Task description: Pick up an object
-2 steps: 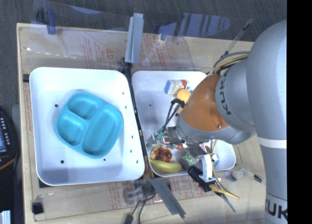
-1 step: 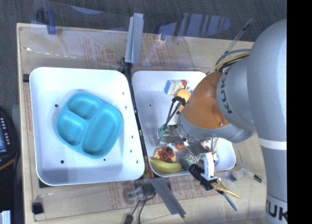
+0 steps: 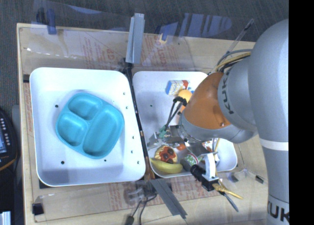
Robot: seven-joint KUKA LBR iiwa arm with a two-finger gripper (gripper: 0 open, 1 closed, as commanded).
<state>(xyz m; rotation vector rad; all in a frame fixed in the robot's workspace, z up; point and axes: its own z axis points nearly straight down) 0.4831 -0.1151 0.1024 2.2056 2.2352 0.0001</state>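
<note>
Now arm bent low over right bin, gripper near banana; grip state unclear.

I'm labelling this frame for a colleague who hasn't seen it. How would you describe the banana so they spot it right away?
Look at the right-hand white bin, the one the grey arm reaches into. Along its near edge, below the orange wrist band, lies the banana. It is the long, curved yellow thing lying flat, with a smaller red and dark object just above it.
</note>
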